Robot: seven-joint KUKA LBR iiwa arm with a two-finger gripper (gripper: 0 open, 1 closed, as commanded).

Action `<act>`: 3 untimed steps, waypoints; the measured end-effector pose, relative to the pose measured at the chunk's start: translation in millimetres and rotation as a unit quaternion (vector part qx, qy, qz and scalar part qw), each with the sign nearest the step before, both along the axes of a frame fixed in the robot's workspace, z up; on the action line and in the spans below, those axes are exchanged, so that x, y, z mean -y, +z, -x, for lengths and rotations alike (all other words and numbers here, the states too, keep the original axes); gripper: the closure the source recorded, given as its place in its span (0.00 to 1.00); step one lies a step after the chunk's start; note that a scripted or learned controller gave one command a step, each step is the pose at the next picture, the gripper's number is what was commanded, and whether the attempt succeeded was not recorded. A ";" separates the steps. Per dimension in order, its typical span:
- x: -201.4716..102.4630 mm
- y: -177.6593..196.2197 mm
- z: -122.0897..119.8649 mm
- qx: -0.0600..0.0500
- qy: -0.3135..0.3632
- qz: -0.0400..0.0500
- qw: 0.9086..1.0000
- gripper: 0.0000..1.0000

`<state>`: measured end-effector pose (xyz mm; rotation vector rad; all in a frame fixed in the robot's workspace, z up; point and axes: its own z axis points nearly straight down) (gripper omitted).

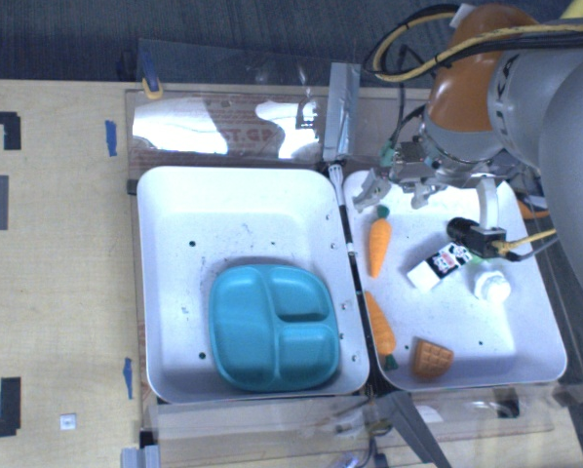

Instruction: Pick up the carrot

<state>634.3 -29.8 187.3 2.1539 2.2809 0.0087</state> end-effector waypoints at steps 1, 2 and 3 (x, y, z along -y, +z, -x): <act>29.4 -2.0 -16.2 -0.001 0.059 0.002 0.998 0.00; 27.8 -1.8 -3.1 -0.004 0.095 0.001 0.995 0.00; 88.8 -58.7 -31.3 -0.004 0.058 0.002 0.998 0.00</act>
